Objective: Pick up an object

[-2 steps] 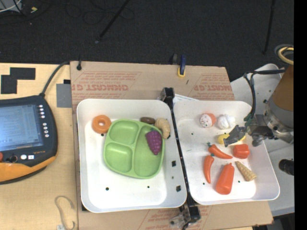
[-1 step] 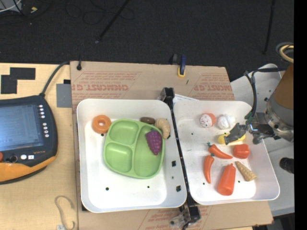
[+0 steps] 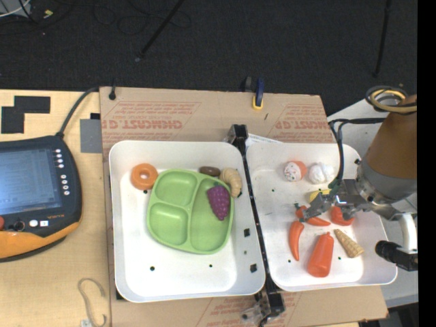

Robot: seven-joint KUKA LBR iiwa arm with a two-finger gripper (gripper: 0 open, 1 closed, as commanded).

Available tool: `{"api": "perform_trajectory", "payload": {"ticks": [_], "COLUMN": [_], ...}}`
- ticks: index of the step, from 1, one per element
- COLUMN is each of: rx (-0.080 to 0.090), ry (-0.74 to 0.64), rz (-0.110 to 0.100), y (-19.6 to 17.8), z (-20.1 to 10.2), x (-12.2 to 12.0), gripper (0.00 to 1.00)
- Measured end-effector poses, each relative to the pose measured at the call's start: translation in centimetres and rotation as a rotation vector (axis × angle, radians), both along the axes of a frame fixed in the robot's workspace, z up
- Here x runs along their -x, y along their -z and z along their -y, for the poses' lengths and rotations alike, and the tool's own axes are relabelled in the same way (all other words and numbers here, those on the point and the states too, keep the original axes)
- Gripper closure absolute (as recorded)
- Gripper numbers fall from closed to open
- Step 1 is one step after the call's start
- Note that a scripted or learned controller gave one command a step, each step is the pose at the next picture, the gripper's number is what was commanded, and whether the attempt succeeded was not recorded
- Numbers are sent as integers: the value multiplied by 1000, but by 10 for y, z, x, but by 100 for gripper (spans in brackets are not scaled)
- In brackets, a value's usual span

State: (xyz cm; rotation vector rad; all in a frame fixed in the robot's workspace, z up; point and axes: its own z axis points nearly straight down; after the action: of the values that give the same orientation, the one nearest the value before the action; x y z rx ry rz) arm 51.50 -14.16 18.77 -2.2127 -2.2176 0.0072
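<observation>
We see the arm [image 3: 395, 148] come in from the right and bend low over the right bin [image 3: 279, 264], its bulk covering that bin's far right corner. The gripper [image 3: 325, 206] sits down among a knot of red and orange toy food, and there the picture turns muddy: dark fingers, a bit of yellow and several red shapes run together, so we cannot tell whether the fingers stand apart or pressed together, nor whether anything lies between them.

Right at the gripper lies a red pepper [image 3: 315, 218], and just to its right a second red piece [image 3: 342, 215], partly covered by the wrist. Below and slightly left of the gripper a thin chili [image 3: 295, 239] hangs downward; straight below it lies a carrot [image 3: 321, 254], and below to the right a tan cone [image 3: 347, 243]. Above and left of the gripper we make out a pale round thing with a red spot [image 3: 293, 171], and beside it a white lump [image 3: 317, 174], too small to name.

Far to the left of the gripper, in the left bin [image 3: 129, 251], rests a green divided plate [image 3: 184, 213] bearing purple grapes [image 3: 219, 201]. A doughnut [image 3: 144, 176] lies beside its upper left edge, and a banana-like piece [image 3: 233, 180] with a brown bit [image 3: 209, 172] next to it at the upper right.
</observation>
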Motion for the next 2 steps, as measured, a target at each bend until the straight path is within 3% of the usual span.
{"api": "perform_trajectory", "payload": {"ticks": [2], "rx": [2], "ry": [2], "rz": [6], "y": [102], "z": [-12], "x": [-4], "gripper": [0]}}
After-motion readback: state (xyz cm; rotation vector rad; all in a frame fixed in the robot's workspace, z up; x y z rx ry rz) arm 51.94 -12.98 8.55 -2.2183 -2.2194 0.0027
